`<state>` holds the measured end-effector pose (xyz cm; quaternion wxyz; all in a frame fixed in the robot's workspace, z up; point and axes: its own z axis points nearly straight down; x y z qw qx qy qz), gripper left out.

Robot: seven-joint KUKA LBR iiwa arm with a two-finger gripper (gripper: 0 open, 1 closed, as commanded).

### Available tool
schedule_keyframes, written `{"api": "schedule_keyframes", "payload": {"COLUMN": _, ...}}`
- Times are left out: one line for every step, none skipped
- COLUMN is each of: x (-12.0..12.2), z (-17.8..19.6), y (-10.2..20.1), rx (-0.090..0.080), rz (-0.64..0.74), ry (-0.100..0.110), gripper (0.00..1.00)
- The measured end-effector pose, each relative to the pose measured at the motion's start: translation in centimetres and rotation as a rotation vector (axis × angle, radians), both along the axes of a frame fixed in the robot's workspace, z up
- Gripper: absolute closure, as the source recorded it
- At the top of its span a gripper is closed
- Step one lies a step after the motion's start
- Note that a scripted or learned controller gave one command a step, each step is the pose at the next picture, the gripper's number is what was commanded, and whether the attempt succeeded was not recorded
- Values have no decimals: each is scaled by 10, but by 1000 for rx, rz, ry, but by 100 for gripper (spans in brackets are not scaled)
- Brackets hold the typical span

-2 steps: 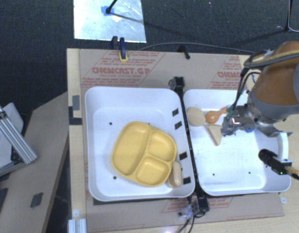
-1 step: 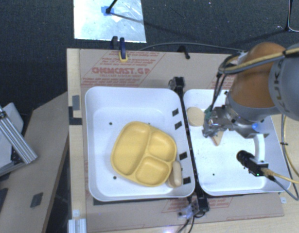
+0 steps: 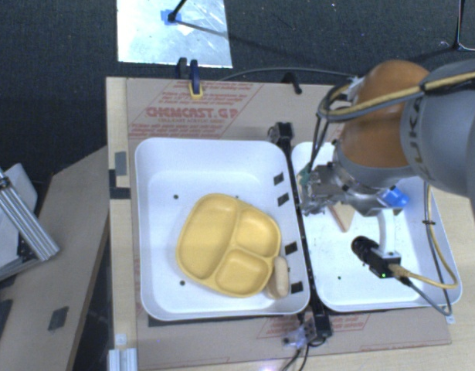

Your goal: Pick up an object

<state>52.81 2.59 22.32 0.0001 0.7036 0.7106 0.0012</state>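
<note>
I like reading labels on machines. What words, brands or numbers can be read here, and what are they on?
"CHEMCAST GP", red print on the brown sheet behind the left bin.
Smaller red lines under it: too blurred to read.
More red print on the sheet's front edge: unreadable.
Dark letters on the grey arm: cut off, unreadable.

Grey arm with orange band (image 3: pixel 384 114) reaching in from the right. Wrist bent downward. Two-finger gripper (image 3: pixel 324 195) low, fingers obscured.

You have one fixed camera above the bench (image 3: pixel 90 199), looking down at a slant and fairly close. Left bin (image 3: pixel 156 168) sits mid-frame, right bin (image 3: pixel 434 284) beside it; the arm (image 3: pixel 446 130) enters from frame right, overhanging the right bin.
</note>
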Motion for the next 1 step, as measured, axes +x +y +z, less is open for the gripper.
{"api": "schedule_keyframes", "payload": {"x": -5, "z": -9, "y": 49, "rx": -1, "rz": -2, "ry": 2, "gripper": 100}}
